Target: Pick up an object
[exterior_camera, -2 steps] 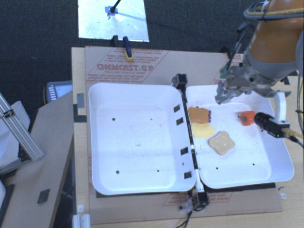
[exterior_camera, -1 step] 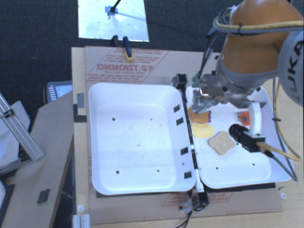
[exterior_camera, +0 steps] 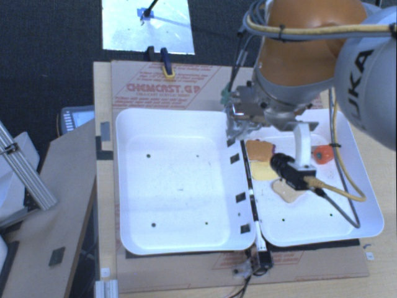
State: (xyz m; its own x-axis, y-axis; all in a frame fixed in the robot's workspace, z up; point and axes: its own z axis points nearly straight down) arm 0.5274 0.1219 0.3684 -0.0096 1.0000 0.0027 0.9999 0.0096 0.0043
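Bench [exterior_camera: 71, 185]; right bin [exterior_camera: 310, 219] with orange block [exterior_camera: 260, 149], yellow piece [exterior_camera: 263, 172], tan piece [exterior_camera: 287, 193].

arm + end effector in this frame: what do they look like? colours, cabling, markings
Rounded grey arm with a glossy orange band above the wrist. Black lettering running down the grey casing shows part of "KUKA". Yellow and grey cables are strapped across the orange section, and thin dark leads run down to the end effector, a compact grey metal unit.

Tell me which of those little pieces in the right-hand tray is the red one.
The small round one, sitting alone on the right; the brown-orange square, yellow piece and tan piece cluster left of it.
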